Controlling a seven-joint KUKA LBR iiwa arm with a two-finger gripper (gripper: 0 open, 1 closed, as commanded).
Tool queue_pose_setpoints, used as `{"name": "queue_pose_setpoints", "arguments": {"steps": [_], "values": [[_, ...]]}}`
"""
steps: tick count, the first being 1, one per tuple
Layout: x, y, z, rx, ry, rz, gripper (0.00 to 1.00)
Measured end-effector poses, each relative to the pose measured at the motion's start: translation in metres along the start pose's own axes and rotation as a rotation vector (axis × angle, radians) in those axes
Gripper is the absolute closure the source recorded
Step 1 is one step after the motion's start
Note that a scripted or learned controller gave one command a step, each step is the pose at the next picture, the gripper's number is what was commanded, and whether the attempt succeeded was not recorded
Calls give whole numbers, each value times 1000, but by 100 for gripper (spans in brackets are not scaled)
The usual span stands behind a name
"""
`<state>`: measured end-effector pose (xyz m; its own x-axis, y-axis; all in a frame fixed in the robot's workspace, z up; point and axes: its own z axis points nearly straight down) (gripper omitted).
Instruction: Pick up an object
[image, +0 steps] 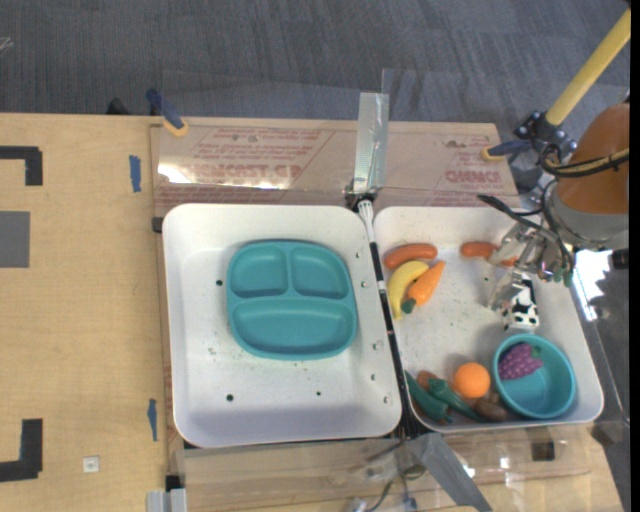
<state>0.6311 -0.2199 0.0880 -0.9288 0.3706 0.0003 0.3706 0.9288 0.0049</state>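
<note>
Gripper (522, 262) sits over the upper right part of the right bin (590, 330); metal fingers are a tangle of glare from this angle, so jaw state can't be read and nothing is visibly clamped between them. Just below the fingertips: a small black-and-white toy, looks like a cow (520, 312), standing on the bin floor, very close to the tips, contact unclear. Just left of the gripper lies a small orange-red piece (477, 249). Further left, by the divider, a cluster: red sausage (410, 254) on top, yellow banana (400, 283) below it, orange carrot (426, 283) leaning against the banana. Lower right corner holds a teal bowl (540, 385) with purple grapes (518, 361) inside. Touching the bowl's left side is an orange (471, 380), resting by a dark green item (436, 398) along the front wall. Left bin (190, 330) carries a teal divided plate (292, 298), roughly centred.
</note>
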Motion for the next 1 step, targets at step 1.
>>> {"name": "queue_pose_setpoints", "arguments": {"steps": [1], "values": [[20, 2, 0, 3, -8, 166, 0]]}}
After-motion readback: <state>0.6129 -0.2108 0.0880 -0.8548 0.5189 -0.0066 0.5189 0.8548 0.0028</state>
